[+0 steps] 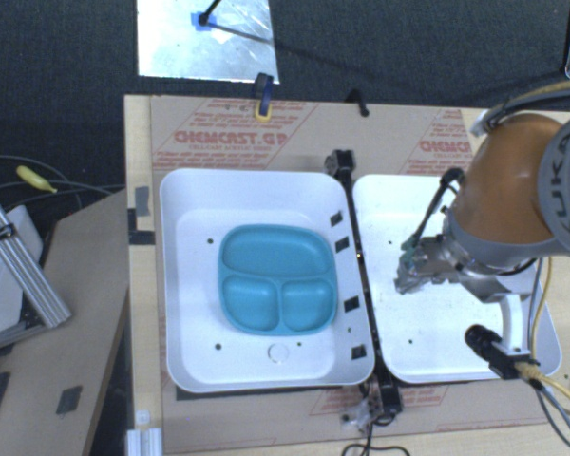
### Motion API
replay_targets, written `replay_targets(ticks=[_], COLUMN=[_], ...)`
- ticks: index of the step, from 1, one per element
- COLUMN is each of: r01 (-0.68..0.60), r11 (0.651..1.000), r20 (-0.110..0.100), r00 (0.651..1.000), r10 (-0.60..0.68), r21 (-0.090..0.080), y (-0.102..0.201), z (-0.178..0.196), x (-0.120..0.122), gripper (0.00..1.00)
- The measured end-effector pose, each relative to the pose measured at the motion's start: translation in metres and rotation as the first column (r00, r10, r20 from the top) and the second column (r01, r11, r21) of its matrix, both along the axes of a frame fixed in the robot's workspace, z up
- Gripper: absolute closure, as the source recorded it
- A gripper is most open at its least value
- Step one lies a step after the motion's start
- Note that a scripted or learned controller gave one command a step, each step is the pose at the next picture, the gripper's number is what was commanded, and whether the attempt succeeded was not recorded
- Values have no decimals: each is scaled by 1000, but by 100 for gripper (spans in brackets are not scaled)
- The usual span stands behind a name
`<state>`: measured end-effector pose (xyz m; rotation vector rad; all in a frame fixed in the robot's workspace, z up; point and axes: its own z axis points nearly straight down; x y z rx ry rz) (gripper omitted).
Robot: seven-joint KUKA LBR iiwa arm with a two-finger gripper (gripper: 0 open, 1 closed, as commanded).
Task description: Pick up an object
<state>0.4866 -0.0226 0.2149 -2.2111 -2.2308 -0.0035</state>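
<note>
Blue divided plate (275, 279) in left bin (185, 255), well apart from pincer (406, 275); pincer state unclear.

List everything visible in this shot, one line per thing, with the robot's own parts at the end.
Divided plate: one, light blue, three compartments, lying flat in the middle of the left bin.
Left bin: one, white, shallow, holding the plate.
Right bin: one, white, shallow, beside the left bin, under the arm.
Cardboard sheet: one, brown with red print, beneath both bins.
Shiny sheet: one, silver, on the dark floor behind the bench.
Arm: one, grey with an orange band, reaching in from the right.
Claw: one, dark, low over the right bin's left half; nothing can be made out between its tips.
</note>
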Motion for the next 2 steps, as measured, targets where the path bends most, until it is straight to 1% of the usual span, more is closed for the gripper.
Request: replay_targets(ticks=[1, 2], r01=[-2, 4], r11=[1000, 1000], r20=[20, 2], r00=[1000, 1000], r10=[2, -4], r21=[2, -2], y=[62, 63], z=[214, 202], x=[4, 0], gripper=[100, 100])
